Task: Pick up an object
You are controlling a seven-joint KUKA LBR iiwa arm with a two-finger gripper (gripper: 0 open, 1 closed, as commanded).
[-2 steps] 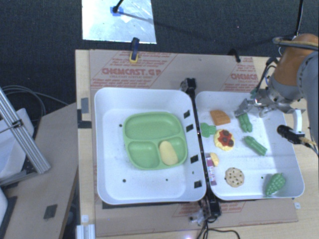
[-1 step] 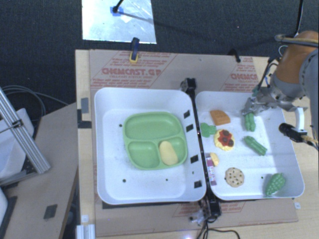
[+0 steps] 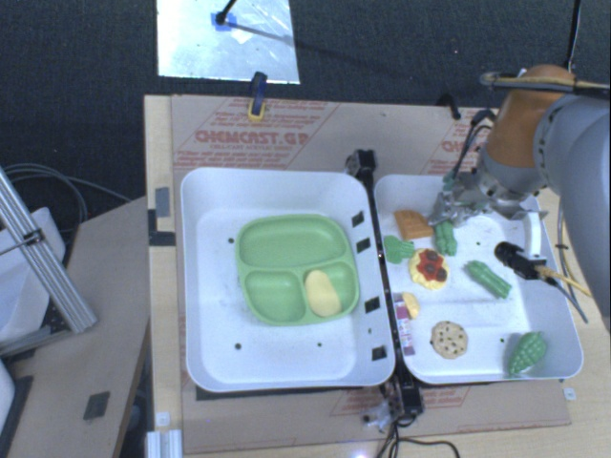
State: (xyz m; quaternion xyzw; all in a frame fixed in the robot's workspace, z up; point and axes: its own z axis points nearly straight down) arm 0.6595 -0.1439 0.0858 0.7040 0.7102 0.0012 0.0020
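My gripper (image 3: 447,212) is low over the upper left part of the right bin (image 3: 563,337), reaching in from the right. Directly below its tip stands a short green pickle-like toy (image 3: 445,239), close to or touching it. An orange cracker (image 3: 413,224) lies just left of the gripper. Further down are a yellow disc with red topping (image 3: 430,268), a green leafy piece (image 3: 397,249) and a long green vegetable (image 3: 488,279). I see nothing lifted off the bin floor.
Along the right bin's front lie a cookie (image 3: 448,339), a knobbly green toy (image 3: 526,351) and a small yellow piece (image 3: 410,305). The left bin (image 3: 210,351) holds a green divided plate (image 3: 277,246) with a yellow food toy (image 3: 324,292) in its lower right compartment.
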